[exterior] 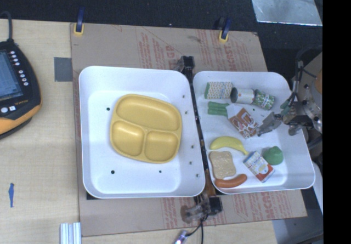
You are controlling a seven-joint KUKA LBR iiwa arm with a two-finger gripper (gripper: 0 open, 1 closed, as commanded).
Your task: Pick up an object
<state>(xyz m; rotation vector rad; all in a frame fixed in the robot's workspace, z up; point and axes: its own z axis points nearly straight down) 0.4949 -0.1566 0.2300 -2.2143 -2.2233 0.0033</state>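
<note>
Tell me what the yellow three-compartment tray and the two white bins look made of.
Yellow three-compartment tray: likely moulded plastic, matte, judging by its rounded rims and even colour. Left white bin and right white bin: probably thin formed plastic, slightly glossy, with soft glare and rounded corners.

Yellow divided plate (146,128) in left bin (93,81); jaws over right bin (290,86), near banana (228,143).

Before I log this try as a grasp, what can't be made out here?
- Gripper, camera view: dark and blurred over the right bin; whether it's open, or touching the snack packet, can't be told.
- Arm: cut off at the right.
- Labels on the can and small carton: too small to read.
</note>
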